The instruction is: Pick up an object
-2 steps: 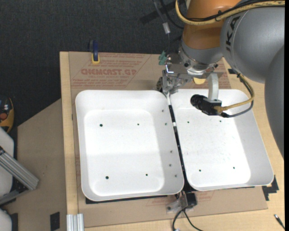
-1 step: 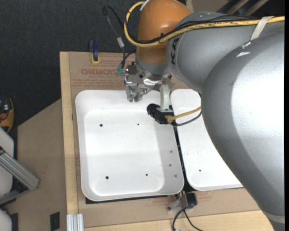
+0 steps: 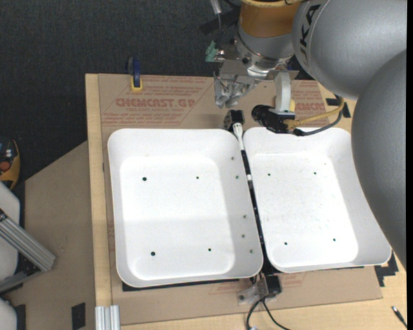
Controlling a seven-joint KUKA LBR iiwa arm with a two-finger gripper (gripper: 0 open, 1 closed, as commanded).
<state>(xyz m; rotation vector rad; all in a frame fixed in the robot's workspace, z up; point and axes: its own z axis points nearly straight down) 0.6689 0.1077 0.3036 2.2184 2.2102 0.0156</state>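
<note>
arm (image 3: 361, 71): one, grey, smooth rounded metal shell, bulks across the top right corner and right side; orange band (image 3: 264, 16) above the wrist, glossy.
board (image 3: 168, 97): one, flat brown cardboard-like sheet under both bins, red printed lettering along its far edge.
bins: two, shallow, white, matte plastic, rounded-corner rectangles, side by side, rims touching along the middle.
left bin (image 3: 174, 213): four small dark dots on its floor, floor otherwise bare white.
right bin (image 3: 310, 206): four small dark dots too, faint speckling on the floor; right edge runs under the arm.
divider (image 3: 248, 187): one, thin dark strip between the bins, runs near to far.
gripper (image 3: 230, 93): one, grey metal, hangs over the board just past the bins' far rims, near the seam; open or closed: cannot tell, too small and blurred.
object: none seen between the fingers; none made out on either bin floor.
clamp (image 3: 135, 72): one, small, blue and yellow, on the board's far left edge.
cables (image 3: 310, 122): a black and a yellow lead curling at the far rim of the right bin.
connector (image 3: 264, 287): one, small, dark, at the near end of the seam, wire trailing off.
</note>
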